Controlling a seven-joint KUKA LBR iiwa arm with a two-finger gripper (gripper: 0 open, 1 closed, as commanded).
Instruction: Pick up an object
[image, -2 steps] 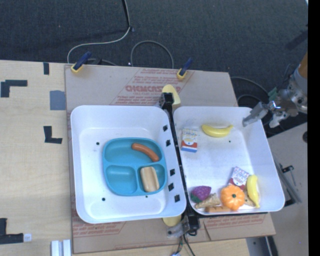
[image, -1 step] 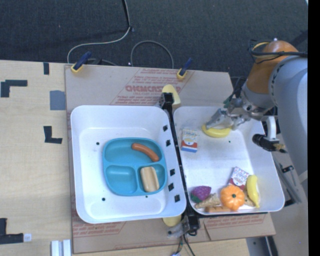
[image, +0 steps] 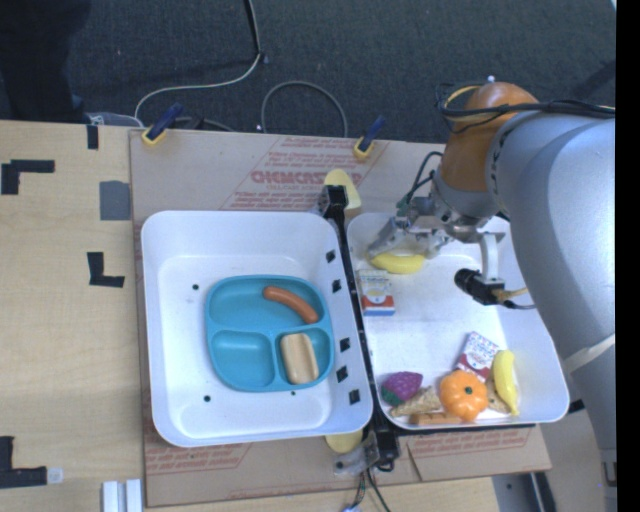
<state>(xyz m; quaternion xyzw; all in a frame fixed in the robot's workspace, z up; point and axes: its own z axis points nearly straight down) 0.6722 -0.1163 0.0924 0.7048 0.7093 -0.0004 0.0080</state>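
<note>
The grey arm's gripper hangs low over the far end of the right bin, directly above a yellow lemon-shaped toy; how wide the claw stands cannot be told. The left bin holds a blue divided tray bearing a sausage and a bread roll.

A wooden tabletop carries a brown cardboard sheet printed with red lettering. Blue-and-yellow clamps grip its far edge. Black tape marks dot the wood, and thin cables loop over the dark floor beyond.
</note>
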